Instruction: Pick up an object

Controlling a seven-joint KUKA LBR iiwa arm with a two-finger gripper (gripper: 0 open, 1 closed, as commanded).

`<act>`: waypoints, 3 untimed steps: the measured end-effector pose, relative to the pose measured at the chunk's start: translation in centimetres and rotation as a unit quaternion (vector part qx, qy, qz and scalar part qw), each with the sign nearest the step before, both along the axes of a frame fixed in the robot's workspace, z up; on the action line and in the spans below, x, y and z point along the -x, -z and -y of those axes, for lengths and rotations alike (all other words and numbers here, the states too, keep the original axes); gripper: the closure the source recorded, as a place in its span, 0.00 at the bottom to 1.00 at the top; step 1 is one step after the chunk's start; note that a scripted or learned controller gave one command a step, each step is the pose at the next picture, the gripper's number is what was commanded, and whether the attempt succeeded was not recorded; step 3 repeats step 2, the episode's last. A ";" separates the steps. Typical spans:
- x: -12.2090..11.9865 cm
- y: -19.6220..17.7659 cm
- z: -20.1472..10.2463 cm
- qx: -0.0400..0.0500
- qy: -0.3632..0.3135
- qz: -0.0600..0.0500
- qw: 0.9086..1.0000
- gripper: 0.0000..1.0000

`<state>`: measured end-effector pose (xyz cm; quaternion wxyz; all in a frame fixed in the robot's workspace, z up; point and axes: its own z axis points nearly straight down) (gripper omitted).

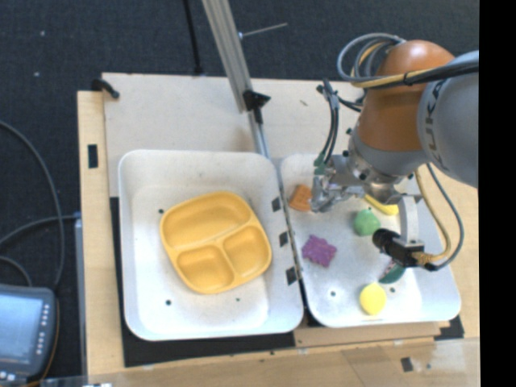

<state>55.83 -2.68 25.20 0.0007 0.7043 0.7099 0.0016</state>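
**Caller:** Where's your claw right now?

**Me:** My claw (322, 193) is down at the upper left corner of the right bin (435, 301), hard by the wall it shares with the left bin (141, 313). My arm (403, 111) comes in from the right, the orange band bulging above the wrist, cables looping off the top and down the side.

**Caller:** Spread or pinching?

**Me:** Can't tell from up here. The wrist body blocks my own view of it.

**Caller:** Anything close enough to grab?

**Me:** An orange block (300, 198) sits just beside the claw, on its left, touching or nearly so. I can't say it's between anything. Below the claw lies a purple piece (319, 251). To its right, a green ball (366, 222), with a yellow item (382, 206) tucked partly under my wrist. Farther down and right, a yellow ball (372, 298) and a dark green thing (393, 272) half hidden by a black fitting on my cable.

**Caller:** And across the divider?

**Me:** Well left of the claw, a yellow compartment tray (215, 240) lies tilted in the left bin. A metal post (230, 47) rises behind, up and left of me.
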 end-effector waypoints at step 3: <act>-0.8 -0.3 -10.3 0.000 0.000 -0.001 1.000 1.00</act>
